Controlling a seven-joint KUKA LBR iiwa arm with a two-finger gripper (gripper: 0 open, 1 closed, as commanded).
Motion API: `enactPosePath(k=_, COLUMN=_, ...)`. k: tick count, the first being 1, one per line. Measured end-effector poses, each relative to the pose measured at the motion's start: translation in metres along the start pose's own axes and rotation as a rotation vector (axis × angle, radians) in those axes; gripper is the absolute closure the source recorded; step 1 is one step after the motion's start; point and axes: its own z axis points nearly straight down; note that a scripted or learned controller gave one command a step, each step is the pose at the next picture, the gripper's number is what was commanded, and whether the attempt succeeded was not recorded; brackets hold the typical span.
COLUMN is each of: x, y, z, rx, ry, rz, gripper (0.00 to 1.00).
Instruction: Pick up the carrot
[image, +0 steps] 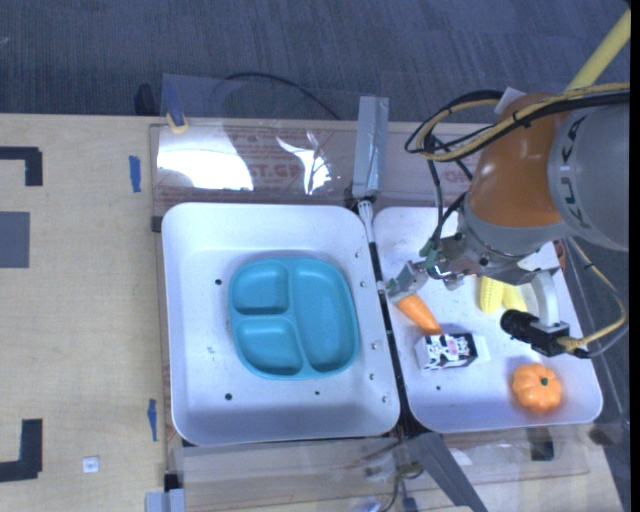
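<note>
The gripper hung low at the left edge of the right bin, just above and beside the carrot's green top; whether its fingers were parted or closed could not be told, and nothing showed the carrot clamped between them. The carrot lay on the floor of that bin, close to its left wall, its orange body slanting down and to the right from the gripper. Just below and to the right of the carrot sat a small black-and-white item, close to the carrot's tip; whether the two touched could not be told. To the right of the carrot, partly under the arm, lay a yellow corn cob. Farther right and lower than the carrot, well apart from it, stood a small orange pumpkin near the bin's lower right corner. The arm, grey with its orange band, rose up and to the right of the carrot, with black and yellow cables looped around it. To the left of the carrot, across the divide between the bins, the left bin held a blue three-part plate near its middle. Both bins rested on the pale wooden worktop, which stretched away far to the left of the carrot.
</note>
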Motion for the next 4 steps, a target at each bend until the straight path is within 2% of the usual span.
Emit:
enactPosePath(k=1, x=-0.023, y=-0.003, z=0.000, rx=-0.001, ry=-0.001, rz=-0.199, gripper=0.00)
enactPosePath(k=2, x=-0.035, y=0.011, z=-0.171, rx=-0.017, ry=-0.007, rz=-0.083, gripper=0.00)
enactPosePath(k=3, x=-0.007, y=-0.008, z=-0.061, rx=0.006, ry=0.000, rz=-0.176, gripper=0.00)
enactPosePath(k=4, x=-0.018, y=-0.014, z=-0.121, rx=-0.011, ry=-0.006, rz=-0.158, gripper=0.00)
